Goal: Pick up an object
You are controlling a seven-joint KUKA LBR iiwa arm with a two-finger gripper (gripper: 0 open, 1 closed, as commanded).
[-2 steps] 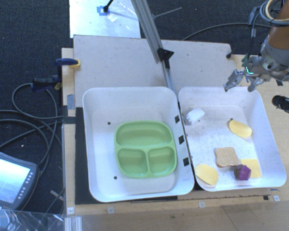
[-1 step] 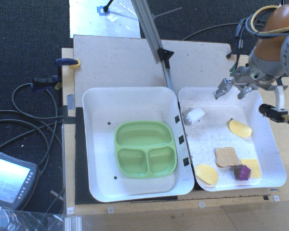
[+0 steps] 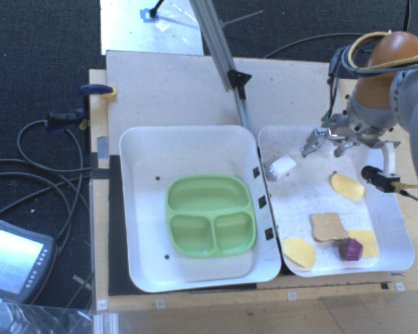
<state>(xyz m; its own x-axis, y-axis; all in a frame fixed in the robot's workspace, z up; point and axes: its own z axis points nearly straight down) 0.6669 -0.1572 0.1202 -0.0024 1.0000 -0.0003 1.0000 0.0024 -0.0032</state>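
Gripper [image 3: 325,145]: over the far end of the right bin [image 3: 404,256], fingers spread apart, nothing between them; seemingly a little above the floor, though height is hard to judge from this slanted view.
Nearest thing: small white block [image 3: 281,166], lying near the bin's left wall, just left of and nearer than the fingertips; apart from the gripper, untouched.
Other candidates: yellow oval [image 3: 347,186] near the middle right; tan square [image 3: 328,226] with a purple block [image 3: 350,249] just beside it and a yellow slice [image 3: 367,241] touching or tucked behind the purple block; another yellow oval [image 3: 299,252] at the near left corner.
Left bin [image 3: 136,186]: holds only a green divided tray [image 3: 210,215]; of no use for this pick.
Best target: probably the white block, being closest and standing proud of the floor; flat ovals and the square likely hard to get fingers under.
Approach: shift left and toward the near side until centred over the block, then straight down.
Finger line-up: one finger each side of the block, with room left beside the bin wall.
Risk: block close to the wall, so a finger may catch the rim or nudge the block away.
Closing: only once low enough to straddle the block; lift slowly after.
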